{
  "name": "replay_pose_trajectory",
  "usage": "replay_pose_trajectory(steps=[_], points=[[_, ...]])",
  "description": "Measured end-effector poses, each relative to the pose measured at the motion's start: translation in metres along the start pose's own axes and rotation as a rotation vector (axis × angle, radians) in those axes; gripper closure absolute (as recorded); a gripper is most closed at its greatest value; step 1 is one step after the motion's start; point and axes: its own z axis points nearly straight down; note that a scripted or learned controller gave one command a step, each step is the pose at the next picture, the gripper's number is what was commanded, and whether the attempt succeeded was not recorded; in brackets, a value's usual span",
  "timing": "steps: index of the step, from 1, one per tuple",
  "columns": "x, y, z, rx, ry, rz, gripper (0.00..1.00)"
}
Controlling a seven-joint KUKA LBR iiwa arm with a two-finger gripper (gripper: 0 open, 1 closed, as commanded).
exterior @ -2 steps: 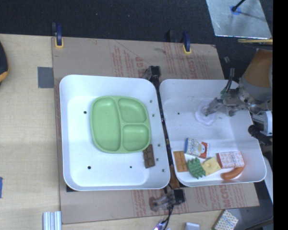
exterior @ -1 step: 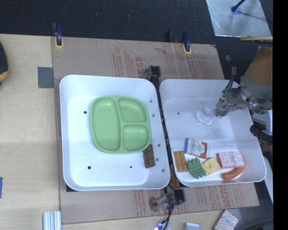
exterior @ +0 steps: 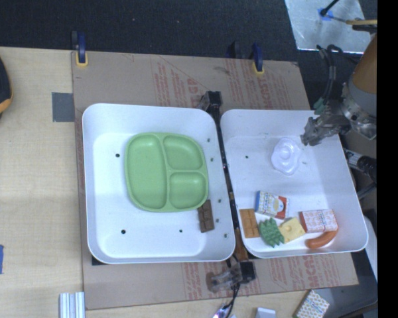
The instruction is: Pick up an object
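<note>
Worktop (exterior: 33, 177): pale wood, with a brown cardboard sheet (exterior: 186, 78) clamped over it under both bins.

Arm (exterior: 363, 71): enters from the right edge, orange band uppermost, grey wrist angled down and leftward over the upper right corner of the right bin (exterior: 338, 171). Pincer (exterior: 313, 132) sits low at that bin's upper right wall, dark and foreshortened; from this angle I cannot tell whether it is apart or together, and nothing is seen in it.

Left bin (exterior: 103, 177): holds a pale green divided plate (exterior: 166, 171), three compartments, lying flat near the centre. A small brown block (exterior: 205, 216) lies just beside the plate's lower right edge.

Right bin contents, all loose on the floor of the bin:
- clear plastic cup-like piece (exterior: 286, 156), translucent, upper middle, just left of and below the pincer, close but apart from it;
- small printed carton, red and white (exterior: 318, 220), lower right;
- small printed packet (exterior: 271, 204), mid-bin;
- yellow wedge (exterior: 292, 230), touching the carton's left side;
- green lumpy toy (exterior: 270, 233), beside the wedge;
- tan rectangular piece (exterior: 249, 222), leftmost;
- orange sausage shape (exterior: 320, 240), against the lower wall.

This lower cluster lies well apart from the pincer.
</note>
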Motion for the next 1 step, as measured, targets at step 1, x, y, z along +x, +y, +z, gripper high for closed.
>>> replay_pose_trajectory(steps=[1], points=[[-0.0019,-0.0016,0.0074,0.01,0.0,0.002,0.0]])
